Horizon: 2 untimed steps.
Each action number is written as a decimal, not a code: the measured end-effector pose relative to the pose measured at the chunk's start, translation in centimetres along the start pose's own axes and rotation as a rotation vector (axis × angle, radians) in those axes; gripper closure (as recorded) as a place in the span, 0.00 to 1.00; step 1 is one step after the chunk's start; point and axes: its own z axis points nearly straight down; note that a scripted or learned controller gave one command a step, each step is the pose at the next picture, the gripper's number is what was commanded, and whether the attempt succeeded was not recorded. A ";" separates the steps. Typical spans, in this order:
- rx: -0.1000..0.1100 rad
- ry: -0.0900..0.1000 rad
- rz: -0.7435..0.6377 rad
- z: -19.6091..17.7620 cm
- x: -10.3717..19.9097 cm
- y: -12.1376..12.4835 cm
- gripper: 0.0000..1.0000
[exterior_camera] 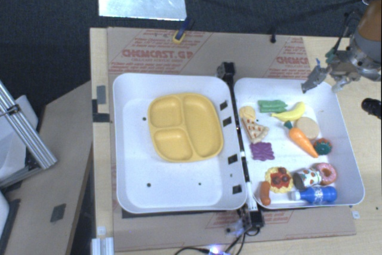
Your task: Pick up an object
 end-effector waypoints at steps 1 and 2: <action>-0.013 -0.003 -0.003 -0.9 0.1 0.3 0.00; -0.008 -0.002 -0.006 5.3 0.4 0.7 0.00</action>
